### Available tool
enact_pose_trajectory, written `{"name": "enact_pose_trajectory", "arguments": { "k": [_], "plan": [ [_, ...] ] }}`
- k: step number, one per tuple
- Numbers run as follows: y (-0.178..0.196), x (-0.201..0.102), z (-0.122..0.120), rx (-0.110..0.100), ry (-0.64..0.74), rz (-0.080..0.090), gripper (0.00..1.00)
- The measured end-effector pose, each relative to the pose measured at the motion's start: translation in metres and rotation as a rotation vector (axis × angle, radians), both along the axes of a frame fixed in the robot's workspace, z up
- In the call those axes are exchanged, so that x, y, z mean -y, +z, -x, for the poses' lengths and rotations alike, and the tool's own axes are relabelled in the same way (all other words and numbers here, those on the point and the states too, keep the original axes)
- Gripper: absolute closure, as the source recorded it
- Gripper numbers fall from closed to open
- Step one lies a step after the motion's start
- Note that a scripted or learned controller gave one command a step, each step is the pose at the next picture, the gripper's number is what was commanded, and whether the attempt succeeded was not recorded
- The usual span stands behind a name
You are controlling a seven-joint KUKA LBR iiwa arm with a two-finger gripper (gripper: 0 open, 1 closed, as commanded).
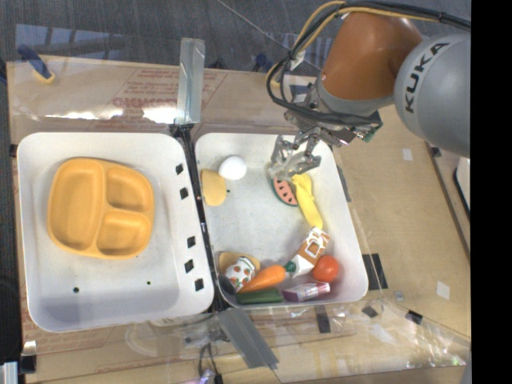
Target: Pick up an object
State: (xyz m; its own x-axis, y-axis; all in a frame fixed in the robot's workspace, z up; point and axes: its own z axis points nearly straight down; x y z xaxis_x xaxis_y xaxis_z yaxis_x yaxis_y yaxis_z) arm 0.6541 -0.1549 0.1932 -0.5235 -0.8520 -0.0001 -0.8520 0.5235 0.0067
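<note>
My gripper (pixel 291 162) hangs over the back right of the right bin (pixel 264 229), its metal fingers just above a watermelon slice (pixel 284 190) and the top end of a yellow banana (pixel 308 201). Nothing shows between the fingers, and their spread is unclear. A white egg (pixel 233 167) and a tan wedge (pixel 213 186) lie at the bin's back left. Along the front edge sit a carrot (pixel 266 278), a red tomato (pixel 326 269), a small milk carton (pixel 312 249), a green vegetable (pixel 260 298) and a purple packet (pixel 306 292).
The left bin (pixel 96 294) holds a yellow divided plate (pixel 100 207). A metal divider clip (pixel 190 82) stands between the bins at the back. Cables loop from the arm's wrist (pixel 364 54) above the right bin's far rim.
</note>
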Motion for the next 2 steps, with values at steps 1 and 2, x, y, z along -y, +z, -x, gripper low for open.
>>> {"name": "enact_pose_trajectory", "arguments": {
  "k": [1, 2],
  "plan": [
    [0.099, 0.056, -0.004, 0.014, 0.155, 0.006, 1.0],
    [-0.05, 0.053, -0.001, 0.001, 0.165, -0.002, 1.0]
  ]
}}
